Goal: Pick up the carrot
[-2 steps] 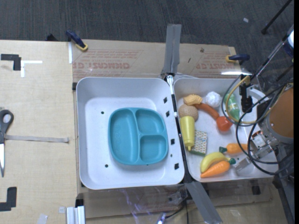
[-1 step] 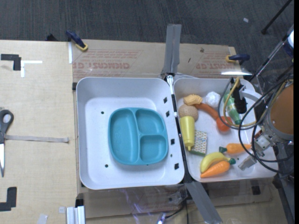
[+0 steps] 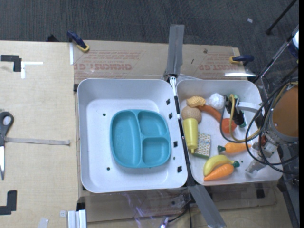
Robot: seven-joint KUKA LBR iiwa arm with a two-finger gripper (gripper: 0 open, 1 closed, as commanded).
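Three orange carrots lie in the right bin. One carrot with a green top rests at the front, against a yellow banana. A second carrot lies mid-bin, its tip pointing right. A third, longer carrot lies slanted near the back. My gripper hangs low at the bin's right front corner, just right of the second carrot's tip. It is open, and nothing sits between its pale fingers.
The right bin also holds a yellow corn-like piece, a brown ball, a tan pastry, a white lump and a checkered square. In the left bin lies a teal divided plate. Scissors rest far left.
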